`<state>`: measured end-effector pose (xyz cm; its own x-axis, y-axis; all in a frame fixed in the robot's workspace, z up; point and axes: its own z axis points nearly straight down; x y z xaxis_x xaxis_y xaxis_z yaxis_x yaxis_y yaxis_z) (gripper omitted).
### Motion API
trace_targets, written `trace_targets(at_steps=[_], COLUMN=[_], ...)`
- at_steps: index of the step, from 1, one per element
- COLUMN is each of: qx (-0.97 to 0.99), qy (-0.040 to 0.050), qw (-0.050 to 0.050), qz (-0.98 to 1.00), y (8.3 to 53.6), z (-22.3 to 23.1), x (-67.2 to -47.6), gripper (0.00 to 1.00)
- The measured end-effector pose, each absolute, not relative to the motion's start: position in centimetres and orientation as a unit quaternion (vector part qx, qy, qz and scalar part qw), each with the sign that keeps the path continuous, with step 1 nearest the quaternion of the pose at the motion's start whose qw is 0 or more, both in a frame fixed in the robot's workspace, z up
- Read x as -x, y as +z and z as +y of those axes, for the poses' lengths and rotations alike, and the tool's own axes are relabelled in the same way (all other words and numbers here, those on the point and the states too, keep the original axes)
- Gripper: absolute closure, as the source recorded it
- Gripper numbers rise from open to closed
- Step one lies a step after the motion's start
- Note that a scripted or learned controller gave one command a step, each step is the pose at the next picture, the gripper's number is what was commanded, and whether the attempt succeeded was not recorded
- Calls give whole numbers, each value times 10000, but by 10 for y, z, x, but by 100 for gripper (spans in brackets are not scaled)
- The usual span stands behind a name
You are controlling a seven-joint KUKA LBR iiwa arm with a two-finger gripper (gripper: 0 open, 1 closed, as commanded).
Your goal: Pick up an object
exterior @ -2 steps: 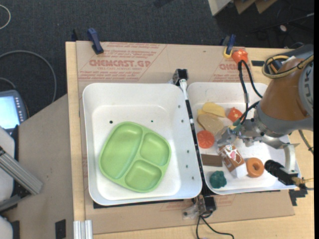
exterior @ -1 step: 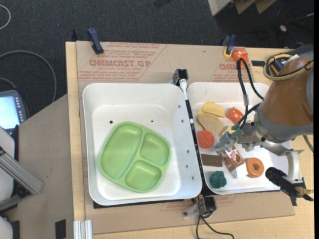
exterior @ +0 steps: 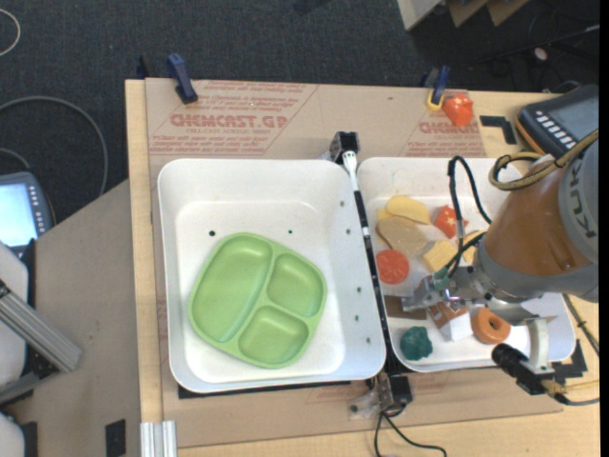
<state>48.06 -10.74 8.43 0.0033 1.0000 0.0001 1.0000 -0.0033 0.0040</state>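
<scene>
fingers low in the right bin; cannot tell their spread.

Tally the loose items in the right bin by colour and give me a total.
Yellow: 2, a pale yellow wedge and a small yellow block
Red: 2, a small red piece and a flat red round disc
Orange: 1, an orange ring
Green: 1, a dark green lump
Tan: 1, a tan rounded piece
Total: 7
</scene>
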Motion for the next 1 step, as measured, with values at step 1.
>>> trace_targets(at_steps=[1], qx=[-7068], qy=[8], qw=[27], qz=[7074], y=[87], z=[-96], x=[-503], gripper=[0])
